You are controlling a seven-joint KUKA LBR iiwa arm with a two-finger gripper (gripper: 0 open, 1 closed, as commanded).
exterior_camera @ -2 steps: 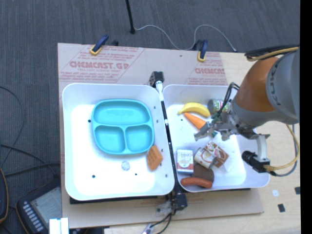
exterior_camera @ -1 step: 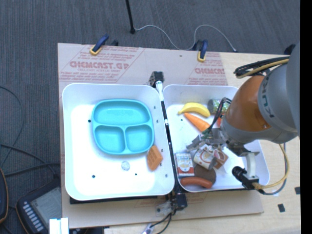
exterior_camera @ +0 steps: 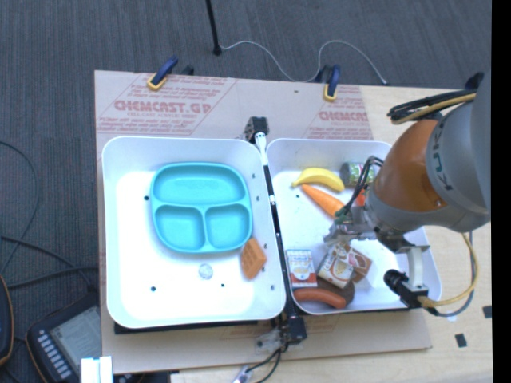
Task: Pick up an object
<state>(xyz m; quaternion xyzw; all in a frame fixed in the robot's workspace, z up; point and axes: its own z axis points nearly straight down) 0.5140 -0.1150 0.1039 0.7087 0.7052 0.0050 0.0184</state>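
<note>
Camera view looks down on a surface [exterior_camera: 160, 94] carrying two white bins. The left bin [exterior_camera: 128, 294] holds a blue divided plate [exterior_camera: 200, 207] and an orange cracker-like piece [exterior_camera: 253, 258]. The right bin [exterior_camera: 281, 238] holds a banana [exterior_camera: 318, 178], a carrot [exterior_camera: 323, 200], a small can [exterior_camera: 354, 171], a red and white carton [exterior_camera: 300, 265], a sausage [exterior_camera: 322, 297] and a brown packet [exterior_camera: 342, 265]. The arm [exterior_camera: 431, 174] reaches over the right bin, with the end effector [exterior_camera: 348, 231] low, just above the brown packet and beside the carrot. How far it is open I cannot tell, and nothing is visibly held. This looks like the descent toward a grasp. Next it likely needs to settle squarely on one item, close, and lift clear of its crowded neighbours.
</note>
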